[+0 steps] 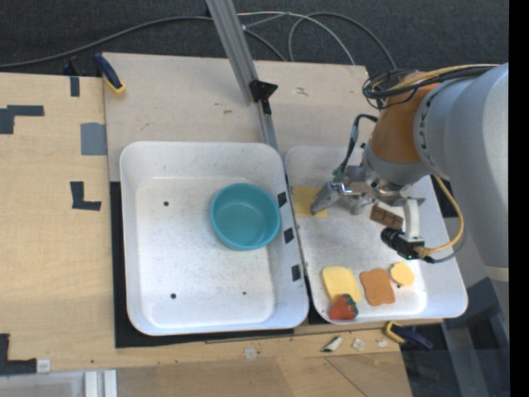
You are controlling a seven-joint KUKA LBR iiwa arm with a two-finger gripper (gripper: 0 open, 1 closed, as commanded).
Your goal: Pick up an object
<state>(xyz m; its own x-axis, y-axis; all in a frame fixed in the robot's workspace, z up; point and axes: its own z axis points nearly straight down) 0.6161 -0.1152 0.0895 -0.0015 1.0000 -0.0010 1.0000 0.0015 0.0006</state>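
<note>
My gripper (324, 202) is low over the upper left of the right bin (442, 304), reaching leftward from the grey and orange arm. Its tip is against a flat yellow piece (303, 197) that lies by the bin's left wall; part of that piece is hidden under the tip. Along the bin's front lie a pale yellow block (338, 280), an orange slab (377, 286), a small yellow round piece (402, 274) and a red strawberry (344, 308). A brown piece (383, 216) lies just under the wrist.
The left bin (149, 296) holds a blue bowl (244, 215) near its right wall. A slanted grey metal pole (240, 48) rises behind the bins, and cables trail along the back. A yellow clamp (110, 74) sits at the bench's far left corner.
</note>
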